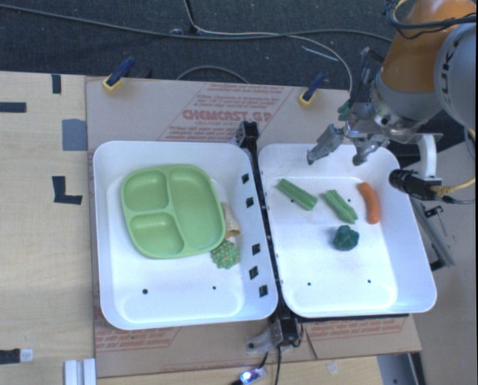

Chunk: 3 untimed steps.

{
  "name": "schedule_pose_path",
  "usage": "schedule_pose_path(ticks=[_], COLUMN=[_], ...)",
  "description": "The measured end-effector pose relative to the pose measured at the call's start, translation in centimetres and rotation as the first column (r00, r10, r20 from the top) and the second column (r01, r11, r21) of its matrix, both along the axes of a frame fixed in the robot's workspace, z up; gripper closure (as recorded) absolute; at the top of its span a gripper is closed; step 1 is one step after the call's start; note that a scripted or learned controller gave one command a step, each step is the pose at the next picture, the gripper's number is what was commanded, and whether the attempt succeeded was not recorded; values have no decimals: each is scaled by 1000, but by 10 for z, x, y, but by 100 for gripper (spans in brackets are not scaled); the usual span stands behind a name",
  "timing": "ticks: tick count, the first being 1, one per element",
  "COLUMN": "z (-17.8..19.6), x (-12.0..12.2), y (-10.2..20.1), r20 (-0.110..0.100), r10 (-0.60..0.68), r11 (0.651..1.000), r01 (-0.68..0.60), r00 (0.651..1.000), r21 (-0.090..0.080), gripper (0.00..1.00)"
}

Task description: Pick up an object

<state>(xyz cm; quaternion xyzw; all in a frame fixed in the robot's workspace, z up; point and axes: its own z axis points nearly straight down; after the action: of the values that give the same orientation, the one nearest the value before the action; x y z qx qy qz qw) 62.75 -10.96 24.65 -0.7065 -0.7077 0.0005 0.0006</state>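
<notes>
Partly hidden: a pale, tan item (232,222) lay tucked against the right edge of the green divided plate (172,210) in the left bin (119,295); most of it sat under the plate's rim and its kind could not be made out. A small green leafy piece (224,254) rested just below it, touching the plate's lower right corner; its detail was too blurred to name further. The arm (431,46) was cut off by the frame's top right corner, so only its orange band and grey wrist showed.

Arm pose: reaching in from the right, wrist tilted down and leftward over the far edge of the right bin (407,295). The gripper (339,153) hung above that bin's upper rim, its fingers (319,152) spread wide apart with nothing between them.

Right bin contents: two green stalk-like pieces, one (296,193) left of the other (341,205), both slanted; an orange carrot-like piece (370,202) just right of them; a dark green broccoli-like lump (346,237) below. All lay apart from the gripper, on the bin floor.

Both bins sat side by side on brown cardboard (223,107) on the table (30,215).
</notes>
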Motion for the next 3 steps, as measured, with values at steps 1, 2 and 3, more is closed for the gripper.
schedule_pose_path(ticks=[1,2,3], z=[-51,-105,-159], x=[8,1,0], y=[-1,9,9], r20=[-5,-5,-6], r10=[0,0,0], r11=[1000,1000,1000], r01=[0,0,0], r00=[1000,1000,1000], r21=[-1,0,-1], gripper=[0,0,0])
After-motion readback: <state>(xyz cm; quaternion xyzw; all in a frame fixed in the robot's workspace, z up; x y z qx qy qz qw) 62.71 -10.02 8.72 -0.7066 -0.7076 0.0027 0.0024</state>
